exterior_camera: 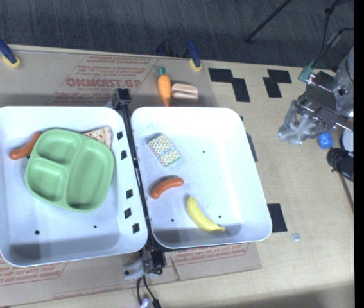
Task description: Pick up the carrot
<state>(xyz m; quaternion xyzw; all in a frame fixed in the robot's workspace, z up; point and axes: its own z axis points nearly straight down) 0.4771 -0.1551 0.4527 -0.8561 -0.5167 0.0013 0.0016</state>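
My claw point(295, 128) hangs over the worktop point(310, 191); its spread I cannot tell. The carrot point(164, 87), far left and beyond it, looks light, stiff, slick; I'd pinch mid-body.

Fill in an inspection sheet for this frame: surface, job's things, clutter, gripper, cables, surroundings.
Surface: bench bearing left bin and right bin, side by side.
Job's things: carrot lies outside the bins, behind the right one, beside a small bread-like piece.
Clutter: green divided plate and sausage in left bin; patterned block, second sausage, banana in right bin.
Gripper: gripper off right of the bins, far from the carrot.
Cables: cable at front edge.
Surroundings: dark floor.
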